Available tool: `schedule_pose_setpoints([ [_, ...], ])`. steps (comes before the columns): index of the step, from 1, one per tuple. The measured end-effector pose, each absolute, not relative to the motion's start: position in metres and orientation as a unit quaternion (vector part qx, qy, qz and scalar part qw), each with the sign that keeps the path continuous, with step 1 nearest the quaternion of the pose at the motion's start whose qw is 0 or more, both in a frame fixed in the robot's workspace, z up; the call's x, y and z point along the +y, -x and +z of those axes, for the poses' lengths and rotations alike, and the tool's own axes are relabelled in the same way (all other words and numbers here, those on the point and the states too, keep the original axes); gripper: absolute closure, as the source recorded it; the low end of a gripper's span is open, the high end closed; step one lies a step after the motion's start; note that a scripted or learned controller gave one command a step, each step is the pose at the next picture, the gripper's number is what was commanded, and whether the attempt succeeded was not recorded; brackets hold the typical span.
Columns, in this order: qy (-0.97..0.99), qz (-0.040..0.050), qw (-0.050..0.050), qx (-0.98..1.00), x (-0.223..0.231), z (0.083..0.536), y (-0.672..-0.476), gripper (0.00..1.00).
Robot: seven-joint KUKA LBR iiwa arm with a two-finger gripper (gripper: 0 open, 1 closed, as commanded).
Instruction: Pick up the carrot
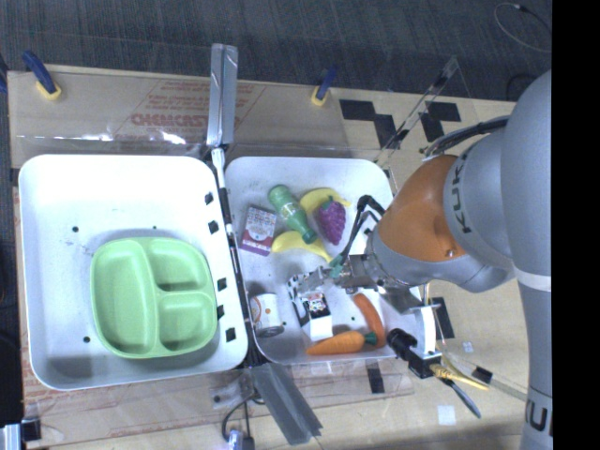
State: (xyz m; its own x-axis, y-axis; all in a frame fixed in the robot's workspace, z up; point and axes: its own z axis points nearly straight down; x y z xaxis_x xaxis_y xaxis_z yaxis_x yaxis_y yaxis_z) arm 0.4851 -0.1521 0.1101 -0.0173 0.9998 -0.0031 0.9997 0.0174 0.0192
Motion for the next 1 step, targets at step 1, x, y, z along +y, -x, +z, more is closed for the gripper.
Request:
schedule_pose_setpoints([
  [1,-0.69,0.001,0.01,0.723,-0.1094,0.0966,-0.4804,0.0],
])
